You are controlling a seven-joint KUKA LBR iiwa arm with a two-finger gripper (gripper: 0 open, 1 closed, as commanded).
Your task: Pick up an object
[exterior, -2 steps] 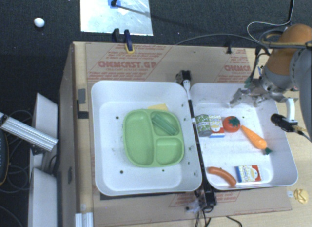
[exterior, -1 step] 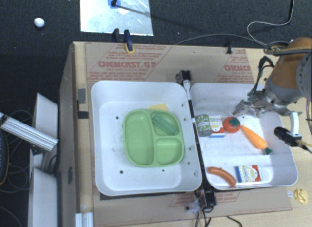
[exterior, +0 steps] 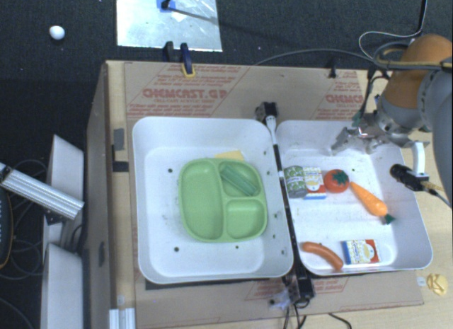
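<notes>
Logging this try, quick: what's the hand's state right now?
Hand: over the right bin's far edge, nothing seen in it; open or closed cannot be told.

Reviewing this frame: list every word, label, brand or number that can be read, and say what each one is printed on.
"CHEMCAST G P": red print, mirrored, on the brown protective sheet under the bins; its last letters are unclear.
The same red print repeats at the sheet's right corner, too blurred to read.
Small can in the right bin: label too small to read.
Blue and white carton in the right bin: print too small to read.
</notes>
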